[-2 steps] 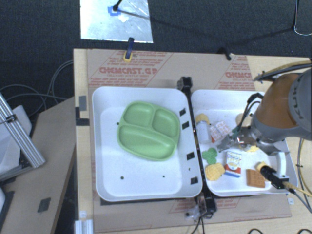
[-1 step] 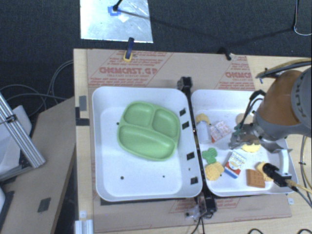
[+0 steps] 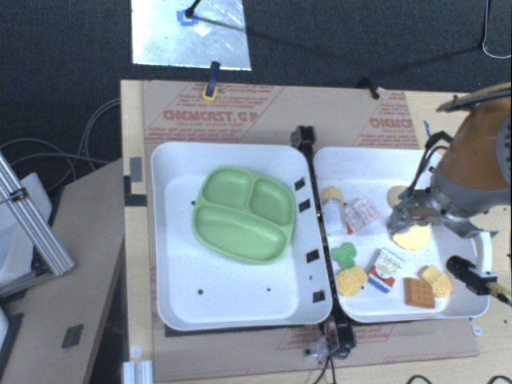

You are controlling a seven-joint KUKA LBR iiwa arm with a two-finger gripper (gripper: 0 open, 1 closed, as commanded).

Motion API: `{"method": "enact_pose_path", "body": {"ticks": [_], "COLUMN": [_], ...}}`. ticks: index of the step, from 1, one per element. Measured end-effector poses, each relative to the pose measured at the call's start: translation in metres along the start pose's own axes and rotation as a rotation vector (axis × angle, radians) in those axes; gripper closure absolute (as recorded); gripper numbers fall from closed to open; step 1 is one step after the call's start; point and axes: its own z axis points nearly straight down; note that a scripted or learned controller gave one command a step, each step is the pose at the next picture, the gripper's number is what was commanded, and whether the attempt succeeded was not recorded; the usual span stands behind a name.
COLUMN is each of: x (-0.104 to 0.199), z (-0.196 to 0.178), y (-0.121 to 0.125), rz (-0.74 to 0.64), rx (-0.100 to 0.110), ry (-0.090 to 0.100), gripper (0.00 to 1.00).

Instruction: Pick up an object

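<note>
In the right bin (image 3: 376, 162), my gripper (image 3: 403, 217) hangs low at the right side, directly over the upper edge of a pale yellow disc (image 3: 413, 238). A tan round piece (image 3: 397, 195) lies just behind it. Toward the left are a clear packet with red print (image 3: 362, 213) and a small yellow piece (image 3: 330, 194). Along the front lie a green piece (image 3: 344, 254), a yellow lumpy piece (image 3: 350, 280), a white, red and blue packet (image 3: 388, 266), a brown cracker (image 3: 418, 292) and a yellow piece (image 3: 437, 281).
The left bin (image 3: 172, 238) holds a green divided plate (image 3: 244, 214). A black divider (image 3: 316, 214) runs between the bins. My arm's grey and orange body (image 3: 476, 166) overhangs the right bin's right rim.
</note>
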Motion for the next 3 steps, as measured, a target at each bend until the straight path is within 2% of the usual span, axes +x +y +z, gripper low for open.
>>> {"method": "enact_pose_path", "body": {"ticks": [2, 3], "x": [0.004, 0.054], "z": [-0.078, -0.073], "y": [0.004, 0.01], "rz": [-0.002, -0.006], "rx": [0.0, 0.003], "ry": [0.0, 0.003], "gripper": [1.0, 1.0]}}
